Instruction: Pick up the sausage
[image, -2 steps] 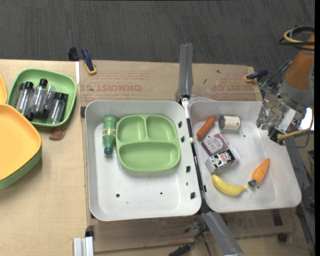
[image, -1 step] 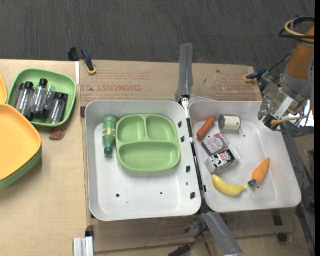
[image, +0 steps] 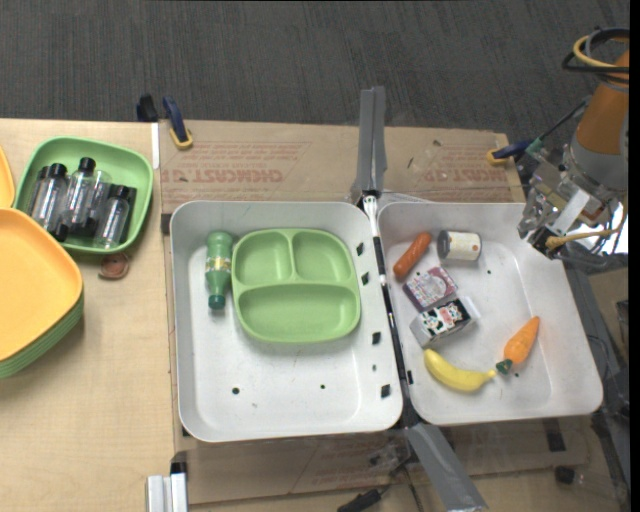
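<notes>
Sitting in the right bin (image: 575, 330), the sausage (image: 411, 255) lies untouched; gripper (image: 545, 232) state unclear.

Grey arm (image: 600, 150), orange band, yellow cable loop, metal claw (image: 545, 225)

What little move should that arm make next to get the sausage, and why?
Probably swing toward the view's left: the gripper hovers over the right edge of the right white bin, while the reddish-orange sausage lies at that bin's far left corner, untouched.

banana (image: 456, 373), carrot (image: 521, 343), green divided plate (image: 295, 284)
</notes>
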